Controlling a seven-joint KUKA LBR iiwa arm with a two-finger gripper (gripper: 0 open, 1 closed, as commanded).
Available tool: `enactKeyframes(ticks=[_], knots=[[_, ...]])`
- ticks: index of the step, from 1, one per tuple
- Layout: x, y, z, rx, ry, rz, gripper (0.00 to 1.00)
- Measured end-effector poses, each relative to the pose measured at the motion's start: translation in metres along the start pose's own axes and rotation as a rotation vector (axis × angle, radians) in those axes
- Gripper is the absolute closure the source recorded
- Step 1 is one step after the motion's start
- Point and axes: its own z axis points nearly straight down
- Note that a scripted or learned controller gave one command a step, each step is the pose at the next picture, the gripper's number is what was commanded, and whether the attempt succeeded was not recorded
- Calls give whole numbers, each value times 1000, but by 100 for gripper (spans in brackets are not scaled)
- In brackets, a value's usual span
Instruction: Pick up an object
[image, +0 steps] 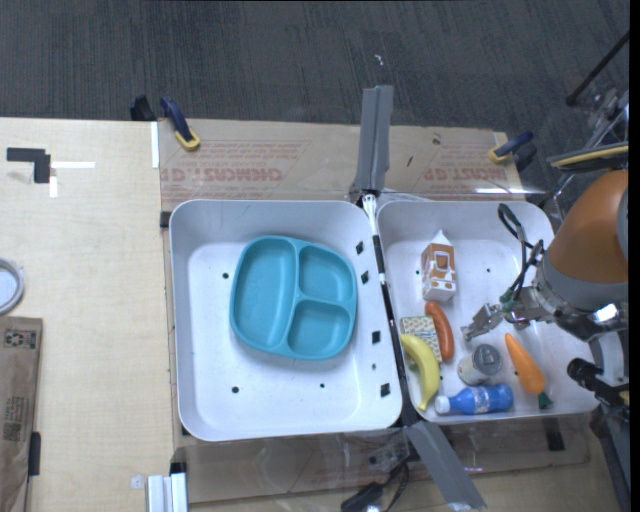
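One carrot (525, 364) lies just below-right of the end effector (484, 321), whose fingers are spread, gripping nothing.

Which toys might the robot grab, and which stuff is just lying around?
For the job: gripper, carrot, banana, sausage, blue bottle, small carton, all in the right bin.

Lying about: blue divided plate, clamps, tape roll.
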Motion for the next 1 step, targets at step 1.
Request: enactKeyframes(ticks=[1], knots=[[6,25,-1,-3,-2,-243,0]])
